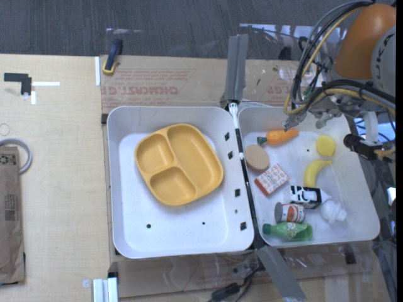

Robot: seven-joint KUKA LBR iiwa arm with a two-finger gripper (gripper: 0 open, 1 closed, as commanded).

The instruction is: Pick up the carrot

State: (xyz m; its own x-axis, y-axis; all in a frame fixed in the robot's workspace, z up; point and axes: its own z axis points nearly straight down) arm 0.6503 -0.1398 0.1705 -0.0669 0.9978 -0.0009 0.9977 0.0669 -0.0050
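Note:
The carrot (281, 136) is orange with a small green top and lies at the far end of the right bin (368, 197), pointing right. My gripper (292, 123) hangs just above the carrot's right tip, close to it or touching it. The grey arm with its orange band (368, 30) reaches in from the upper right, with cables looping over the wrist. The wrist and cables hide the gripper's state.
The right bin also holds a tan round bun (257, 157), a red-and-white box (271, 180), a lemon (325, 145), a banana (315, 170), a small can (291, 213) and a green bottle (288, 231). A yellow divided plate (179, 163) lies in the left bin (126, 219).

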